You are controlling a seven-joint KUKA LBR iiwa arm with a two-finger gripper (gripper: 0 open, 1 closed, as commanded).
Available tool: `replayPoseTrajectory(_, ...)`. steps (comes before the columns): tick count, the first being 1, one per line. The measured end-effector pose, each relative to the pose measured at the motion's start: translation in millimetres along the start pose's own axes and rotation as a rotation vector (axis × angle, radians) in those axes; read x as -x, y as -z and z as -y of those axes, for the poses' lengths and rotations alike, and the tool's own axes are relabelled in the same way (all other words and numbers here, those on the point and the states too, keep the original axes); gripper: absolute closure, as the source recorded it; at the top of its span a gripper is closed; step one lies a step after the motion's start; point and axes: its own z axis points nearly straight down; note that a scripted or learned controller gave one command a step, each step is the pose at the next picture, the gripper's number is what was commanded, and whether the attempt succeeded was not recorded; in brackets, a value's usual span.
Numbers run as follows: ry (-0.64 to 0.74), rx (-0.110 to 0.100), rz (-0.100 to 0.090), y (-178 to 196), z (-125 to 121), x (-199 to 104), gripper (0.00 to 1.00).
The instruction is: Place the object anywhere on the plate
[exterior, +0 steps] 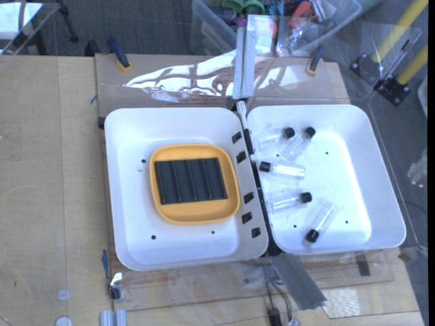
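A yellow plate [195, 212] with a dark ribbed centre lies in the left white bin [129, 182]. Several clear plastic vials with black caps lie scattered in the right white bin [370, 182]: one near the divider [281, 170], one with its cap to the right [291, 200], one slanted at the front [321, 221], and two at the back [299, 140].
A clear tub of colourful toys [272, 5] stands behind the bins. A shiny foil sheet [190, 80] lies at the back of the bench. Black clips [245, 182] line the divider between the bins. Bare wooden bench [47, 182] spreads to the left.
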Motion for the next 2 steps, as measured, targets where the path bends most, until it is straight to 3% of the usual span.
replayPoseTrajectory(1, 0.253, 0.001, -0.012, -127.6, -0.7, -4.2, 1.00)
replayPoseTrajectory(2, 0.133, -0.001, -0.008, -54.1, -7.1, 13.0, 1.00)
